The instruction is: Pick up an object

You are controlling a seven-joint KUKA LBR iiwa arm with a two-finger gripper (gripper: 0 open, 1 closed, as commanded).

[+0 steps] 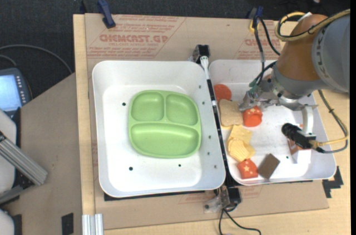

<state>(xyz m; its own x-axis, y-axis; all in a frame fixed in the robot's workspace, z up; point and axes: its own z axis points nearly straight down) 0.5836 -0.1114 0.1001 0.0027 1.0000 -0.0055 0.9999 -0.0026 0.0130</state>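
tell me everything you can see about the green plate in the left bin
The green plate is a light green, rounded-rectangle tray that looks like matte plastic. Raised ridges split it into three compartments: two smaller ones on the far side, one wide one on the near side. Nothing lies in them. It rests flat, slightly rotated, near the middle of the left white bin, touching only the bin's floor.

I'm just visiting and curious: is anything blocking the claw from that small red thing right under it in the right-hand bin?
Nothing visible does. The gripper is directly over the small red strawberry-like toy, with no object between them. The beige bread-slice toy lies close beside it on the side toward the green plate, and could get nudged.
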